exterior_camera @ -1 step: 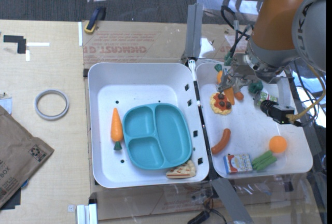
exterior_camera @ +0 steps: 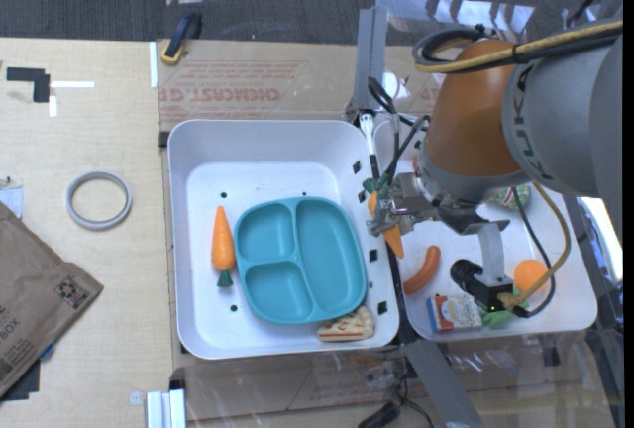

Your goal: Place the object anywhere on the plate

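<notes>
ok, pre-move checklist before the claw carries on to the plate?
1. Object between the claw fingers: cannot tell; an orange item shows just below the claw, grip unclear.
2. Plate in the left bin, flat, compartments free: ok.
3. Claw over the plate: not ok; it sits at the divide between the bins.
4. Carrot lies left of the plate, off it: ok.
5. Pizza slice touches the plate's lower right rim: cannot tell whether it overlaps.
6. Sausage and orange lie in the right bin, off the path: ok.
</notes>
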Motion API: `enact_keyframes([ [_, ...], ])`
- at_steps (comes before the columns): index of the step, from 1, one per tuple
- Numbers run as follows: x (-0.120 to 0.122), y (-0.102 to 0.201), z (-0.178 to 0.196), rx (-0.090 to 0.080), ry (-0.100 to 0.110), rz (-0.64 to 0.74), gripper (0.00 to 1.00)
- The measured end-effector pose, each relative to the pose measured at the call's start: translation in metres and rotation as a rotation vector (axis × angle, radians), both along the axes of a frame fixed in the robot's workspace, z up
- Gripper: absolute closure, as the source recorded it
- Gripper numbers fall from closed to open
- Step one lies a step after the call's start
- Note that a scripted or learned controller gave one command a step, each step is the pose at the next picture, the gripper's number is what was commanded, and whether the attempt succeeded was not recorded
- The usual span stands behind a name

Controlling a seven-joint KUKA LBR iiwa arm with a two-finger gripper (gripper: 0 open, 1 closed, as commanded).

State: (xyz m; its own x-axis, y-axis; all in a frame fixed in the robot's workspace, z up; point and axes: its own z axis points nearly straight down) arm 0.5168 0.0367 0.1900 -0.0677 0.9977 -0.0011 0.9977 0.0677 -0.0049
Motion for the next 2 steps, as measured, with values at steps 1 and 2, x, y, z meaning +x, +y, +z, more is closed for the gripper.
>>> enact_keyframes([
  [1, 0.0, 0.0, 0.0, 0.0, 0.0, 0.0, 0.0],
  [2, 0.009, -0.014, 0.001, 0.0, -0.002, -0.008, 0.0],
])
